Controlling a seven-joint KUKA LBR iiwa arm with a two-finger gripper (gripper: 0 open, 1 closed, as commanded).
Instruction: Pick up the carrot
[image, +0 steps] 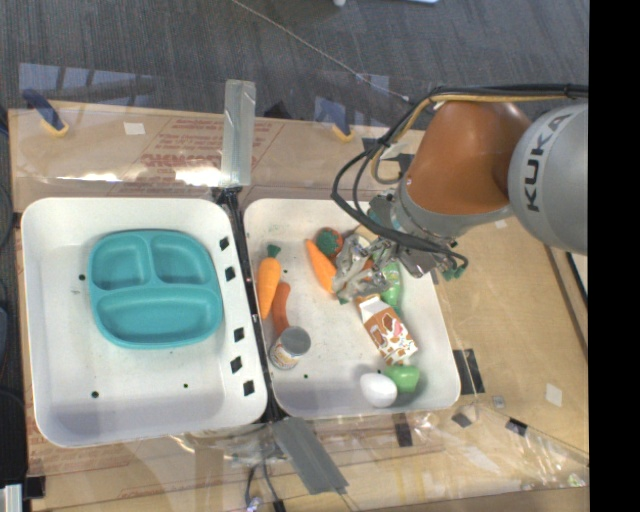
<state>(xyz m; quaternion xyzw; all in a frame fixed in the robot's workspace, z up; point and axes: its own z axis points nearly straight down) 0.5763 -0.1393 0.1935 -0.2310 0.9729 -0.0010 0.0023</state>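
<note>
Approach step. Claw (355, 268) hung low in right bin (330, 395), just beside carrot (320, 262) near bin's back; grip state impossible to tell. Next move likely needed: centre over carrot, close.

Single fixed view from above the bench, looking down at a slant so that both white bins fall within the frame. The left bin (45, 330) occupies the left half and the right bin (325, 395) sits just right of centre; their shared edge runs nearly vertically through the middle. The far side of the bench lies toward the top of the frame, where dark floor shows beyond it; the near side lies toward the bottom. The arm (500, 160) enters from the right and stands closer to the lens than the bins, masking part of the right bin's far corner. The framing is moderately close: the two bins span most of the width.
</note>
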